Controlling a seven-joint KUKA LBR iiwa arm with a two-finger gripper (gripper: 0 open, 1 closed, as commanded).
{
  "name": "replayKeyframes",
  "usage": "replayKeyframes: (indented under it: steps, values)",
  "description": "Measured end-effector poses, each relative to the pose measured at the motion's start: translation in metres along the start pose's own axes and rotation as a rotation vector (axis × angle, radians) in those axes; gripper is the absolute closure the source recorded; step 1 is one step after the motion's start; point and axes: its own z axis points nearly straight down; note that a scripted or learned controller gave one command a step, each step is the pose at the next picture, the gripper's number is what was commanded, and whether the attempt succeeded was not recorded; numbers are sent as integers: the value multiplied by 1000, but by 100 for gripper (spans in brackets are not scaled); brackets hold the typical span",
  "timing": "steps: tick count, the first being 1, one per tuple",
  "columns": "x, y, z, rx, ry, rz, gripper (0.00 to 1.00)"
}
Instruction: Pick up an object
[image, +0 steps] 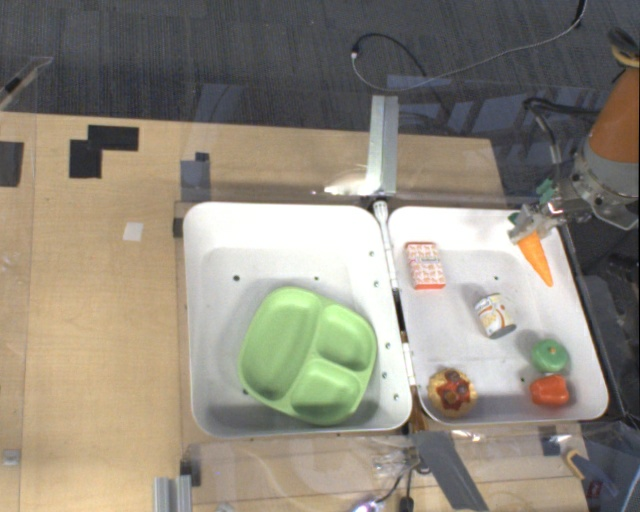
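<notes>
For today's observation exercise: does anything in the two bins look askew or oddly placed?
Yes. The green divided plate sits tilted in the left bin, one edge raised instead of lying flat. In the right bin, the small can lies on its side. The carrot hangs at the tool.

The green three-compartment plastic plate (308, 354) lies in the left white bin (215, 300), while in the right white bin (470, 228) the orange carrot (537, 255) lies at the far right corner, the red-white box (425, 266) near the far left corner, the small tin can (493, 315) in the middle, and the round fruit tart (452, 391), the green apple (549, 355) and the red tomato (549, 391) along the near edge.
</notes>
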Motion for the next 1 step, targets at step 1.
replayKeyframes:
  steps: [1]
  values:
    - [-9, 7, -73, -1, 0, 25, 100]
